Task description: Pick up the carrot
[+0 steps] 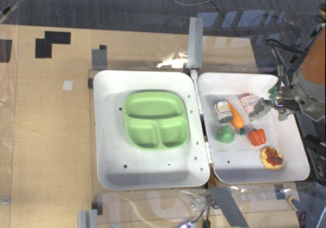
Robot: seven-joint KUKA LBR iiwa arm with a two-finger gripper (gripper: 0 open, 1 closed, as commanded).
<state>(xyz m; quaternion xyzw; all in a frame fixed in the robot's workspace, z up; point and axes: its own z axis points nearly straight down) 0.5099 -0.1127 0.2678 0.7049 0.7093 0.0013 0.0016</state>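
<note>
One carrot beside can | hand near, apart; apparently released, grasping nothing

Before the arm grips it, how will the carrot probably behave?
The carrot looks like rigid toy plastic, so probably stiff and light. Its smooth, tapered body may slip or roll. It lies against the can, so fingers could nudge both.

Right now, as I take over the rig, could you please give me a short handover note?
Gripper: over the right bin, above its upper right part, holding nothing that I can see.
Carrot: lying in the right bin beside the small can, with the green apple just below it.
Left bin: holds the green divided plate.
Done: nothing yet; the carrot is not picked up.
Left: reach the carrot, grasp it and lift it.
</note>
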